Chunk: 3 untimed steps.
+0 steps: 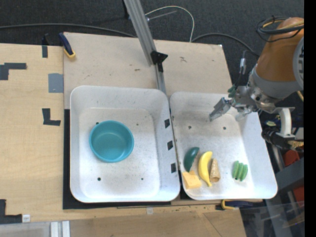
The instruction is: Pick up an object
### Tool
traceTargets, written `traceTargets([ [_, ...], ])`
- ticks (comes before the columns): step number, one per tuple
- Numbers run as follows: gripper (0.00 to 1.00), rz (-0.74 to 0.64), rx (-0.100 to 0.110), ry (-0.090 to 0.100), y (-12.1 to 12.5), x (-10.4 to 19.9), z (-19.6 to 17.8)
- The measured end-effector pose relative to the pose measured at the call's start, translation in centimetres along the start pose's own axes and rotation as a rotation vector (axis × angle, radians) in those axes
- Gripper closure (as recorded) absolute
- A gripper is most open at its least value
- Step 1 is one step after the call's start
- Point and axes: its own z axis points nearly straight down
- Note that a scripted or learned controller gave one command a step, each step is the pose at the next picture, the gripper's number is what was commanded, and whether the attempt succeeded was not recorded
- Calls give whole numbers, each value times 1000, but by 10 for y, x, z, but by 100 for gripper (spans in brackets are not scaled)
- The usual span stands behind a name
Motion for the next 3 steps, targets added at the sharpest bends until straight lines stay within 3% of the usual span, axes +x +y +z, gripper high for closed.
traceTargets([
  [1,0,0,0,0,0,0,0],
  [3,0,1,7,1,-12,1,105],
])
